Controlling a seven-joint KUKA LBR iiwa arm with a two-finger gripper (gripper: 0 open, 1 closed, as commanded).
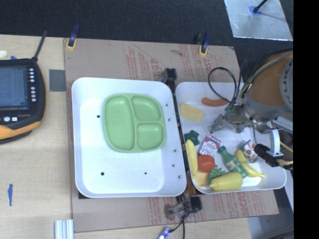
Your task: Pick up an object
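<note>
A: What is seen nearest the camera, at the bottom?
B: A clamp (180,209) is seen at the lower edge of the cardboard sheet (124,59), which is laid on the wooden tabletop (30,183). A metal bracket (64,228) is seen at bottom left.

A: Right bin (279,180) contents?
B: Toy food is piled in its near half. A yellow corn cob (227,181) is laid along the near wall, touching a green leafy piece (215,173). A red tomato (206,162) is set beside a yellow banana (191,155). A small red-and-white packet (210,146) is tilted just above the tomato. A green bottle (230,160) is laid slantwise, with another yellow banana (247,165) beside it. A green broccoli piece (192,137) is seen near the divider.

A: Farther back in that bin?
B: A pale yellow lemon-like piece (192,112) is noted, and an orange sausage (215,102) near the far wall.

A: End effector?
B: The end effector (227,121) is held low over the middle of the right bin, apart from the toys. Nothing is seen between the fingers; open or closed cannot be told.

A: Left bin (82,178)?
B: A green divided plate (133,122) is laid in its far half.

A: Beyond?
B: A teach pendant (20,98) is placed at far left. Two blue-yellow clamps (73,37) are fixed at the far cardboard edge.
</note>
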